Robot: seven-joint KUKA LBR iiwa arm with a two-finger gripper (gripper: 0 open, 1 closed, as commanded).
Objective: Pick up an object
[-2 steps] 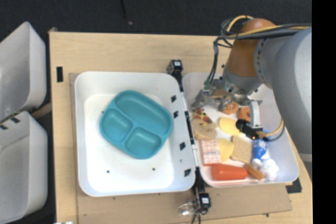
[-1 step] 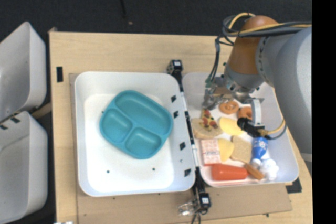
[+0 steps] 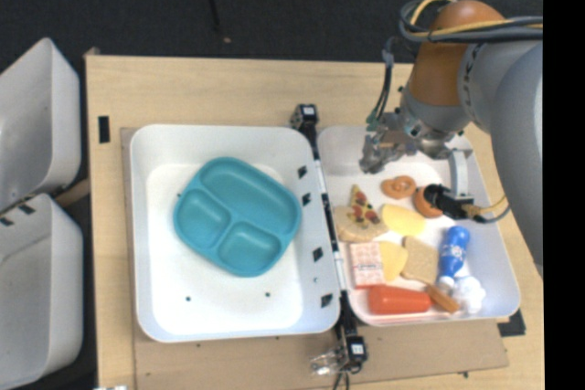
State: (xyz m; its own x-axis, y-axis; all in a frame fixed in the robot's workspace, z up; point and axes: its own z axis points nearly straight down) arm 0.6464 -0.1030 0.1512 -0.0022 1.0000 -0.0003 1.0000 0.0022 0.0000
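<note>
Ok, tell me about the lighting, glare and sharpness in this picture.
Camera view: soft, even light; the white bins look bright, nearly washed out; mild glare on the teal tray; faint shadow under the gripper; the small food items look slightly soft.

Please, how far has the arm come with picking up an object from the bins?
Done: the claw has been brought over the right white bin, near its far end. In hand: nothing is seen held; the toy foods, such as the small brown ring-shaped donut and the pizza slice, lie in the bin. Left: grasping and lifting one. The teal divided plastic plate lies in the left white bin.
</note>
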